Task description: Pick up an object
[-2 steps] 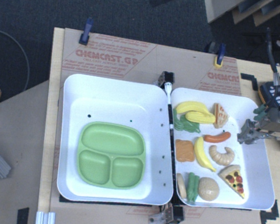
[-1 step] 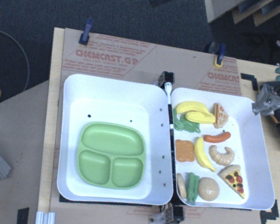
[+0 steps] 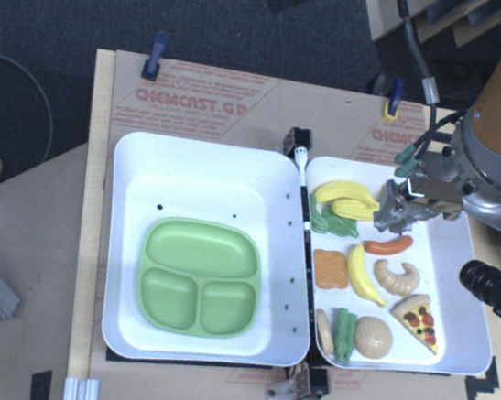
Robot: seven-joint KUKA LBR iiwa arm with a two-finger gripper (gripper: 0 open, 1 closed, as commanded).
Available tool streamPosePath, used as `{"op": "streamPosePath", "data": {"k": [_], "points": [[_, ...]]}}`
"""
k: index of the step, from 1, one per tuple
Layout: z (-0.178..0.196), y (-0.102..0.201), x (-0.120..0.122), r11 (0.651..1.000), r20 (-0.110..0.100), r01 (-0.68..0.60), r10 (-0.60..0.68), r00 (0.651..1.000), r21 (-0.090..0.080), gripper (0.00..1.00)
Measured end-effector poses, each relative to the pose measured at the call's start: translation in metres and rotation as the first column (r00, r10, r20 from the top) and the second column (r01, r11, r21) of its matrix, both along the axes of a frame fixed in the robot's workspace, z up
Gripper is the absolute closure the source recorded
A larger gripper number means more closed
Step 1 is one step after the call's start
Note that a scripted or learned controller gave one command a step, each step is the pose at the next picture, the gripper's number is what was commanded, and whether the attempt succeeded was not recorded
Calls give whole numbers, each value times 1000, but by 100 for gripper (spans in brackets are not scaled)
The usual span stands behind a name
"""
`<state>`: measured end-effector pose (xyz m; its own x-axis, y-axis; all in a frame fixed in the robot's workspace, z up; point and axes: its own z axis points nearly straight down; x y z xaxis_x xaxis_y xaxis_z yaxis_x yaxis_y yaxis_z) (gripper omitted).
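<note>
My gripper (image 3: pixel 393 222) hangs over the back half of the right bin (image 3: pixel 461 349), just above a red sausage (image 3: pixel 388 246) and to the right of a banana bunch (image 3: pixel 347 196) that lies on green leaves (image 3: pixel 333 223). Nothing shows between its fingers. Other toy foods lie in the same bin: a single banana (image 3: pixel 364 275), a toast slice (image 3: pixel 330 269), a croissant (image 3: pixel 397 277), a pizza slice (image 3: pixel 419 319), a bread roll (image 3: pixel 373 336) and green beans (image 3: pixel 344 332).
The left bin (image 3: pixel 135 164) holds a green three-compartment plate (image 3: pixel 201 277). A black clip (image 3: pixel 297 140) sits at the back where the bins meet. Blue and yellow clamps (image 3: pixel 153 56) hold the cardboard base. A black knob (image 3: pixel 495 287) juts in at the right.
</note>
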<state>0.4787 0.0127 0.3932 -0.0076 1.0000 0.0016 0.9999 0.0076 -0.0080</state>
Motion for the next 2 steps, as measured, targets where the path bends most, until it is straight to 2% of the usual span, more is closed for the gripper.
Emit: {"op": "streamPosePath", "data": {"k": [1, 2], "points": [[-118, 11, -1, 1000, -6, 8, -8, 1000, -2, 100], [-64, 27, 1, 1000, 14, 5, -5, 1000, -1, 100]]}}
